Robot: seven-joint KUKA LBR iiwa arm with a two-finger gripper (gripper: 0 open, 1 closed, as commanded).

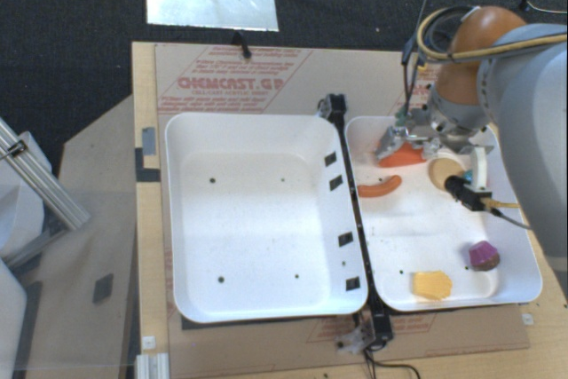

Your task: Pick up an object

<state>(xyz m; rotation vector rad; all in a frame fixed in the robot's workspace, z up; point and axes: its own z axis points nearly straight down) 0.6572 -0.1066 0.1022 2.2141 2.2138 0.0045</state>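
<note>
Apparently orange wedge-shaped piece [404,157] lying at far end of right bin [515,280], claw [401,140] sitting right over it, touching or nearly so; cannot tell claw state, tips blurring into piece. Orange sausage [379,186] lying just beside, nearer divider. Tan round object [444,170] resting near wrist. Yellow block [432,285] and purple lump [484,256] waiting well apart at near end. Left bin [177,217] sitting alongside on table [146,191]. Risk: low wedge slipping out sideways, or claw nudging sausage into wall

Four objects [379,186] lie in right bin [519,280].
</note>
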